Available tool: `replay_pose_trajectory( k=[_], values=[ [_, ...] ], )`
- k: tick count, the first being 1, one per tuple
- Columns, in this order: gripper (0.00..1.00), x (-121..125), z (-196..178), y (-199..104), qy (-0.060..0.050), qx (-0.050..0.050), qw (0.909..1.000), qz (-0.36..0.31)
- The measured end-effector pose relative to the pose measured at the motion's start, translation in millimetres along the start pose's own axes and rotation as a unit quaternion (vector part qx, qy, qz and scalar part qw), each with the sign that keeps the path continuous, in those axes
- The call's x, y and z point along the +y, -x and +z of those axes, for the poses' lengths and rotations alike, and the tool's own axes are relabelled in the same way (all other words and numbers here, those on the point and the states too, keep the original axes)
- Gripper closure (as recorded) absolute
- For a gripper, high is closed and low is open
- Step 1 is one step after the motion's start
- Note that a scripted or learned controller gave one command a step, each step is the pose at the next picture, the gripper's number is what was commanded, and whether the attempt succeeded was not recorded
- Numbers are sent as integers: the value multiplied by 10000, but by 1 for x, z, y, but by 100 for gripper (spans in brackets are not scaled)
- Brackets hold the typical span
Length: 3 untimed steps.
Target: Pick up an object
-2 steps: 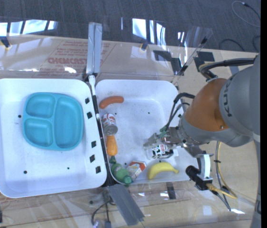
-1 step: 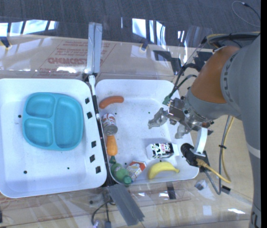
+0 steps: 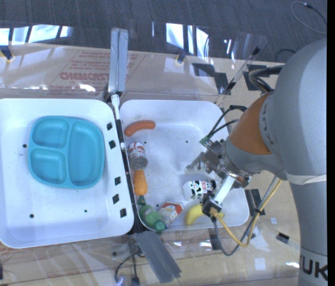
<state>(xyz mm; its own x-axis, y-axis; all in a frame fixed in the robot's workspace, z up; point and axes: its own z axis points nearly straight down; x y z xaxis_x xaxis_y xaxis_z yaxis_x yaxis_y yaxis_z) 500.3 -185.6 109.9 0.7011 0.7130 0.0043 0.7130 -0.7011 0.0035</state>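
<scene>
Cow-patterned object (image 3: 198,189) just beside end effector (image 3: 200,167) (opening impossible to tell), probably light and slick, best pinched mid-body.

Left bin (image 3: 0,159): you see plain white.
Plate (image 3: 67,151): turquoise all over.
Sausage (image 3: 140,126): orange-red.
Can (image 3: 137,155): silver, with red on its label.
Carrot (image 3: 140,183): orange.
Banana (image 3: 193,214): yellow.
Toy (image 3: 198,188): white with black patches, as you see on a cow.
Arm (image 3: 301,118): grey, with an orange band.
</scene>
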Motion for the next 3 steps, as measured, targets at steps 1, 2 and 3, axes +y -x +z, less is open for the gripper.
replay_pose_trajectory(
  k=[1, 2, 3],
  values=[
    [0, 11, 5, 3, -34, 41, 9996, -264],
    [0, 4, 4, 10, 72, 97, 9988, -473],
    [0, 2, 4, 14, 83, 111, 9980, -622]
  ],
)
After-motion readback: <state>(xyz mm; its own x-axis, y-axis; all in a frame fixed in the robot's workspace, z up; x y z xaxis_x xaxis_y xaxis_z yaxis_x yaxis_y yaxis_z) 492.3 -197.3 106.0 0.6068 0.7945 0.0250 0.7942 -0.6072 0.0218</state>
